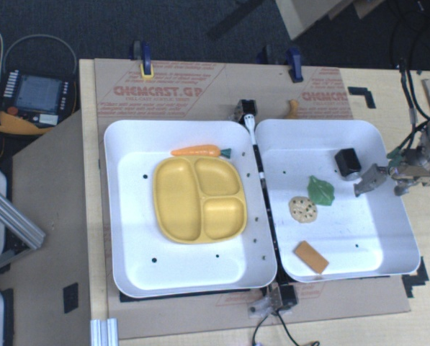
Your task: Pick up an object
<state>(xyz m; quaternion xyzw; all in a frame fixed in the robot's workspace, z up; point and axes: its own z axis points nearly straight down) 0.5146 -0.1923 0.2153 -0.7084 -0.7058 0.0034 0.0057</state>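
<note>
In the right bin [387, 264] lie a black block [347, 161], a green leaf-shaped piece [320, 191], a speckled round cookie [302, 209] and a tan flat block [311, 256]. My gripper [377, 178] reaches in over the bin's right rim, low and just right of the black block and the green piece. Nothing shows in its grasp. The left bin [128, 265] holds a yellow divided plate [199, 198] with an orange carrot [196, 151] lying just behind it.
The bins sit on a cardboard sheet [200, 85] held by blue clamps [145, 55] at the back. Cables and metal parts [416, 161] crowd the right edge. A handheld controller [34, 96] lies off the bench at left.
</note>
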